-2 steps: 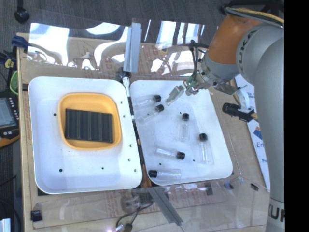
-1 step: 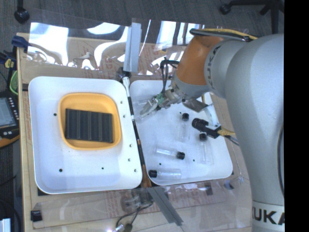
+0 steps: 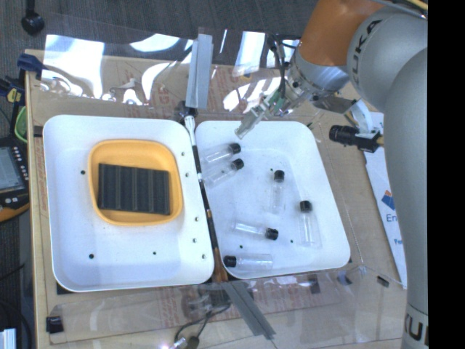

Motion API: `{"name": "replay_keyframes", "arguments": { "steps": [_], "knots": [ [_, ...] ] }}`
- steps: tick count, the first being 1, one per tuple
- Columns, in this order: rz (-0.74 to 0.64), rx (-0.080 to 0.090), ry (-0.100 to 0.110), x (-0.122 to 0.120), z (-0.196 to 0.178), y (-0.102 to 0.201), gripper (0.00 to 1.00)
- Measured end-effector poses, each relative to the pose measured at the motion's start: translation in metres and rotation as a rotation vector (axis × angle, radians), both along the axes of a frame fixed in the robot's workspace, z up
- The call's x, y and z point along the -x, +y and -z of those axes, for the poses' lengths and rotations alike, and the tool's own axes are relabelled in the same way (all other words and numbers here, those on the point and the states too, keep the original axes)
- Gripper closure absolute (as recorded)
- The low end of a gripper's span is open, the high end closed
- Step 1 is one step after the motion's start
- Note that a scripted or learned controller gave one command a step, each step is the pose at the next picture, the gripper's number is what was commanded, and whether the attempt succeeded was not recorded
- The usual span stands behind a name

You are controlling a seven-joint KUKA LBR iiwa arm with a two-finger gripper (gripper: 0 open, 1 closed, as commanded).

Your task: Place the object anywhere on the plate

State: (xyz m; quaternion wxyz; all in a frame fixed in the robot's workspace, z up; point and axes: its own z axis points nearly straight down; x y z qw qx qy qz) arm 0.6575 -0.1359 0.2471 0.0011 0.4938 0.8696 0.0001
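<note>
Camera view: "KUKA" lettering on grey arm (image 3: 378,57) above vials (image 3: 256,230).

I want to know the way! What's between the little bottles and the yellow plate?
In the camera view, the raised white rims of the two bins meet between the vials and the yellow plate. A dark ridged block sits on the plate.

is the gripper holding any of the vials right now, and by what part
Cannot be told. The gripper hangs above the right bin's far edge, its tip too blurred to read; six vials lie loose in that bin.
</note>
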Motion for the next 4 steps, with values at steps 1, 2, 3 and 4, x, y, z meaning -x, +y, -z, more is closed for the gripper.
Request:
{"name": "replay_keyframes", "arguments": {
  "steps": [1, 2, 3, 4],
  "knots": [
    [-0.001, -0.001, 0.006, 0.064, 0.092, 0.004, 0.00],
    [-0.228, 0.001, -0.001, 0.000, 0.007, 0.006, 0.00],
    [-0.656, -0.001, 0.004, 0.042, 0.055, 0.074, 0.00],
    [-0.859, 0.003, -0.001, 0.008, -0.007, 0.053, 0.00]
  ]
}}
